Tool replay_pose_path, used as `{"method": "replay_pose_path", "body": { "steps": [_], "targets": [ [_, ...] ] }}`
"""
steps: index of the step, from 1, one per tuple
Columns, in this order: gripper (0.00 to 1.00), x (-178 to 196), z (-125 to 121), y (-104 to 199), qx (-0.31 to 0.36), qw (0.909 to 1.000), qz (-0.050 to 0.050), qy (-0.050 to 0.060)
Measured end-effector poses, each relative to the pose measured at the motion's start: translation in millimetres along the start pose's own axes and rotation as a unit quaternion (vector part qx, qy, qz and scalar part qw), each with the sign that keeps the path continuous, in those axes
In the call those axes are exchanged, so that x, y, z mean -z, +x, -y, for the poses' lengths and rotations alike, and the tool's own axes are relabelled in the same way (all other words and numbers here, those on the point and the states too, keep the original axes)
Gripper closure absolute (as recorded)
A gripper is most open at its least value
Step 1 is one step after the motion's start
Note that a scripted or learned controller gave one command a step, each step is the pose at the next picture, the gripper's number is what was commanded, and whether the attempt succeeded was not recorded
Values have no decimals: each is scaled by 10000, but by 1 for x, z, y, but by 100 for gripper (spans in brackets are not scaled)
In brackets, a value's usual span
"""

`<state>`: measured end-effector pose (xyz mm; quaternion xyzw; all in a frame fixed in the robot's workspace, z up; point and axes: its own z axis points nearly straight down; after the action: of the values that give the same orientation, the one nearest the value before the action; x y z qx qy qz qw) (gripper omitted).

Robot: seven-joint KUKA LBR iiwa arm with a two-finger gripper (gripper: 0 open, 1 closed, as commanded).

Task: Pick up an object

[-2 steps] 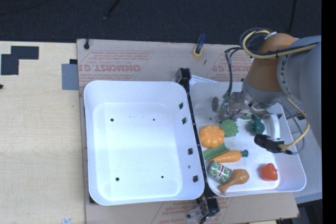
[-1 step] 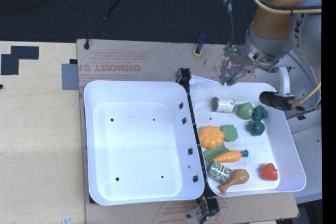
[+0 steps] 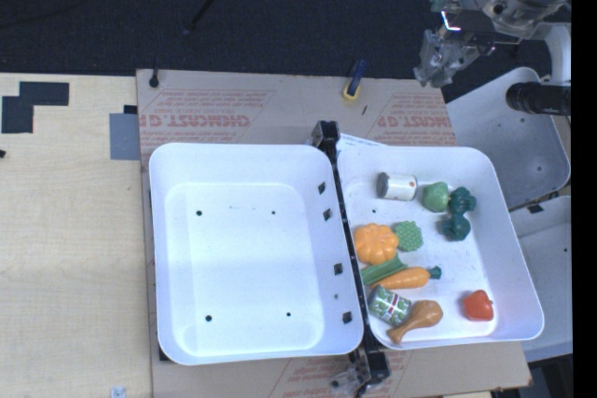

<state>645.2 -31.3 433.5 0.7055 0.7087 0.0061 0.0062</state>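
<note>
The right bin [image 3: 504, 200] holds several toy foods: a white can [image 3: 399, 186], a green pepper [image 3: 435, 196], dark green broccoli [image 3: 457, 214], an orange pumpkin [image 3: 375, 243], a light green leafy piece [image 3: 408, 235], a carrot [image 3: 407, 278], a green-labelled can [image 3: 389, 304], a chicken drumstick [image 3: 417, 320] and a red pepper [image 3: 478, 305]. My gripper [image 3: 438, 61] hangs high above the bench at the upper right, beyond the bins' far edge and well apart from every object. Nothing is seen between its fingers.
The left bin [image 3: 187, 172] lies beside the right one, with a black divider [image 3: 338, 228] between them. Both rest on a brown cardboard sheet [image 3: 242, 112]. A blue and yellow clip [image 3: 354, 80] stands at the cardboard's far edge.
</note>
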Motion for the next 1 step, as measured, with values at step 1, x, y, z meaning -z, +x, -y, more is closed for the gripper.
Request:
{"method": "replay_pose_path", "body": {
  "steps": [1],
  "targets": [
    [100,112,2,27,-4,10000,-4,33]
  ]
}}
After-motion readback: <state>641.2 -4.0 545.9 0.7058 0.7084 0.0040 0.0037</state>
